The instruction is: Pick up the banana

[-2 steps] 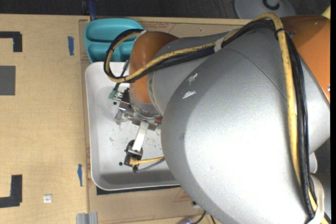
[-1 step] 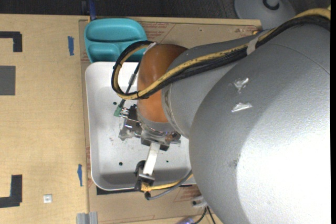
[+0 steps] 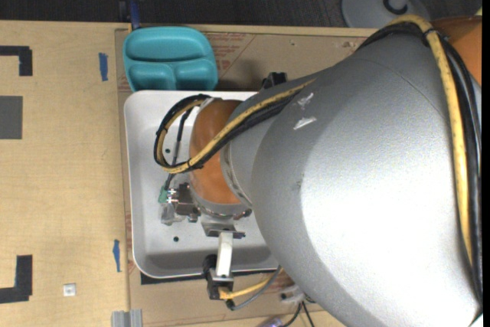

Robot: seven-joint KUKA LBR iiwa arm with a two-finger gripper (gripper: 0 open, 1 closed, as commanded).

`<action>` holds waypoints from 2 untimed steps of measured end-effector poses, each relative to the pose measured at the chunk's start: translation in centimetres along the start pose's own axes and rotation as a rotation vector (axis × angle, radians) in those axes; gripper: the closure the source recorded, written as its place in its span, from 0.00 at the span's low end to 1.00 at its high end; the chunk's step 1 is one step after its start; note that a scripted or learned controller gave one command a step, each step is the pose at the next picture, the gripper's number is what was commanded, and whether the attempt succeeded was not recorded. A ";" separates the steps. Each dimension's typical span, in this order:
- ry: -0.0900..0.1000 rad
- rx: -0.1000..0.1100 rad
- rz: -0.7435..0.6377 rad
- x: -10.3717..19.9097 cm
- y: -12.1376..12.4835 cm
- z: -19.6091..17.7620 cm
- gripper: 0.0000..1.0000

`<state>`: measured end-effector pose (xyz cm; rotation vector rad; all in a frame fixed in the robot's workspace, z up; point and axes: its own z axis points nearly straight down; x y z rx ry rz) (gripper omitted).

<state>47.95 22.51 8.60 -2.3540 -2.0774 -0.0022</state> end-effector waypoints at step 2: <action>0.006 -0.009 0.430 0.1 0.2 -0.3 1.00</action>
